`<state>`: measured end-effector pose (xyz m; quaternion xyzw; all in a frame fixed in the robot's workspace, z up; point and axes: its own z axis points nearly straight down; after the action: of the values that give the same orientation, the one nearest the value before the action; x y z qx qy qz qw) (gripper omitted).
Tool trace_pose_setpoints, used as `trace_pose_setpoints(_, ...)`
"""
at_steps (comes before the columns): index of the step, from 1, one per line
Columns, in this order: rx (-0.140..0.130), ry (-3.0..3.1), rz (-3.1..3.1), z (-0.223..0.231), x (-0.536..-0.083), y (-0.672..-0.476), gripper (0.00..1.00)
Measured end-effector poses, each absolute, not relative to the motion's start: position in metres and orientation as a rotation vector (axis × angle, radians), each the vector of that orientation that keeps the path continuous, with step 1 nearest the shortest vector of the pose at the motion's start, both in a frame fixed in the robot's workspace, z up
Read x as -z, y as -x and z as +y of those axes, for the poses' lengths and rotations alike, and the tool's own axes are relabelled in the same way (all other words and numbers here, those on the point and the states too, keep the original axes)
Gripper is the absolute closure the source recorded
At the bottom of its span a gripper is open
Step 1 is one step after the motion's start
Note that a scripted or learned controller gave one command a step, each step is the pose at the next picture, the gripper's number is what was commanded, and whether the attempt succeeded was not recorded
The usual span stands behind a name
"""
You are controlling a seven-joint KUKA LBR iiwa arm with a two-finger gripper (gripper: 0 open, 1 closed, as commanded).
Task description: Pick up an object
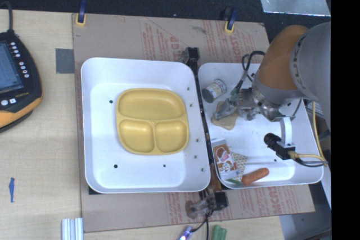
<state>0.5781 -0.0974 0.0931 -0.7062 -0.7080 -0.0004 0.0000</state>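
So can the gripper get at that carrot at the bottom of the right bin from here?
Probably yes. The carrot lies alone near the right bin's lower rim, apart from the small packet beside it. The gripper sits over the same bin, further up, with bare floor between.

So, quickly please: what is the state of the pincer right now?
Pincer: low in the right bin, over a tan object; open or closed cannot be told.
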Motion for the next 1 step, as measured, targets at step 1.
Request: trace_pose_setpoints(1,0.001,2.218,-2.223,-0.0923,-0.0930,-0.6113,0.00)
